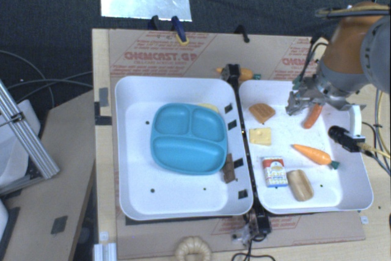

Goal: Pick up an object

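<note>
Bread roll (300, 184) sits closest to us at the near edge of the right bin (354, 192), well apart from where we work.

Our tool (297, 101) hangs low over the far part of that bin, and we cannot tell whether it is open or closed, nor whether it has anything. Just beside it on the arm's side lies a small orange-red piece (312, 116), long axis slanting from far-right to near-left, its upper end under the wrist; we judge this the likeliest target, calling for a short shift toward the arm and a turn to cross that axis. Left of the tool rests a toast slice (262, 112), nearer us a cheese square (260, 136), then a carrot (313, 154) and a small red box (274, 171). Across the divider, a blue tray (188, 137) lies in the left bin (131, 131) on the worktop (101, 150).
</note>
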`<state>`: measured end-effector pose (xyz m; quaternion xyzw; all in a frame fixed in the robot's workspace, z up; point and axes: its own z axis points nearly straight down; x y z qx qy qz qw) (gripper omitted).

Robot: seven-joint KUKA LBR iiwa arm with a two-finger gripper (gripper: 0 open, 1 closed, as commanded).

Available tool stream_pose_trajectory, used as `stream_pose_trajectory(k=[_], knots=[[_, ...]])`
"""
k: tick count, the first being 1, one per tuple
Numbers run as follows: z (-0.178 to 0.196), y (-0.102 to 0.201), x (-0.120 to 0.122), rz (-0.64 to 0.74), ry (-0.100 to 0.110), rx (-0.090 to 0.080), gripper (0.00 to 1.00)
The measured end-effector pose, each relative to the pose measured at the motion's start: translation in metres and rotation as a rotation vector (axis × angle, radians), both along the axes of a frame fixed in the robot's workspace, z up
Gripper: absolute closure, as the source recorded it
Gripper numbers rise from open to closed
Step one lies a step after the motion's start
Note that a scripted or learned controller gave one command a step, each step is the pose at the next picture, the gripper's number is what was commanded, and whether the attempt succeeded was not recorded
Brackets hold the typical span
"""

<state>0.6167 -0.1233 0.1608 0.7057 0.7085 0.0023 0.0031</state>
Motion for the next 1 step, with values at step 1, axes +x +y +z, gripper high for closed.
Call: stream_pose_trajectory(k=[1], knots=[[0.0447,0.0036,0.0030,0.001,0.001,0.000,1.00]])
